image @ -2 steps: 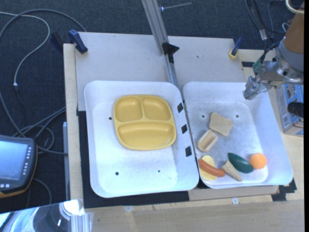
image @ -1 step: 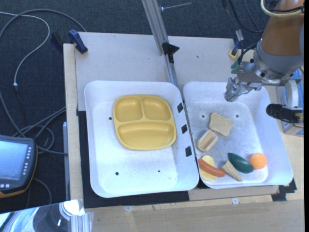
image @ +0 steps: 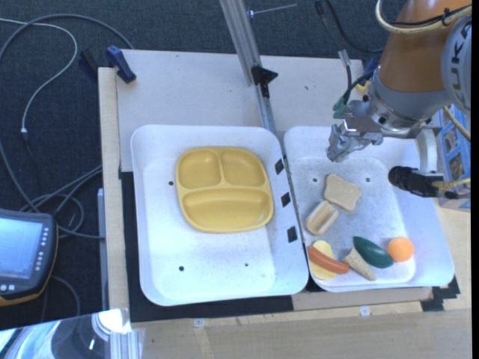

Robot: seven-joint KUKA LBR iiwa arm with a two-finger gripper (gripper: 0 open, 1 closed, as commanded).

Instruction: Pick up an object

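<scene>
A pale wooden bench (image: 187,88) stands on dark carpet (image: 45,148) — loose cables (image: 30,88) trail at left, a screen (image: 22,253) sits lower left.

Grey arm with orange band, reaching in from the right, wrist angled down.

The arm (image: 423,47) enters at the upper right, its orange band lying directly above the grey wrist section, with dark cables looping over the top of the band. From the band the wrist narrows and tilts down and to the left, ending in the gripper (image: 340,146), the lowest and leftmost part of the arm. A yellow-and-black cable runs along the wrist just behind the gripper. The metal fingers point downward and seem to sit close together, though at this angle and size their gap cannot be judged. Nothing shows between them.
</scene>
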